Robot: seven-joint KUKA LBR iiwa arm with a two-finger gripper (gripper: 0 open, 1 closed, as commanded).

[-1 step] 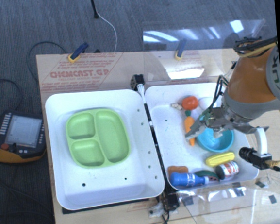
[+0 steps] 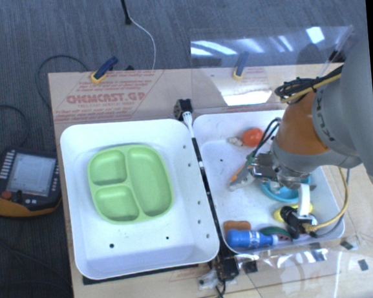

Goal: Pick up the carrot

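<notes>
The carrot, a stubby orange piece with a green tuft at its left end, lies near the back of the right bin. My gripper reaches in from the right and hangs low over the bin's middle, a little in front and to the left of the carrot. A thin orange streak shows along the gripper's upper side; I cannot make out what it is. The grey arm with its orange band covers the bin's right part.
A blue bottle, a brown piece, a yellow item and a teal dish crowd the right bin's front and right. A green divided plate lies in the left bin. A pendant sits off the bench's left.
</notes>
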